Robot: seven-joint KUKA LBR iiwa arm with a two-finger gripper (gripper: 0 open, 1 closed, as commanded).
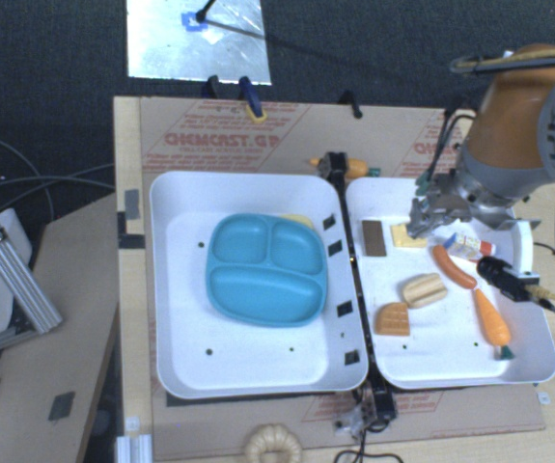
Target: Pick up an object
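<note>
The right bin (533,360) holds several toy foods. A brown bar (374,238) lies at its left side, with a flat yellow slice (410,244) next to it. A red sausage (454,266), a bread roll (423,289), a toast-coloured piece (392,319) and an orange carrot (492,319) lie further toward the front. A small white and red packet (467,246) sits by the sausage. My gripper (421,224) hangs low over the yellow slice at the bin's back left, its tip hiding part of the slice.
The left bin (166,287) holds a blue divided plate (265,268) with a yellow bit (299,220) peeking out behind it. A black divider with clips (346,258) runs between the bins. An orange object (355,169) lies beyond the back rim.
</note>
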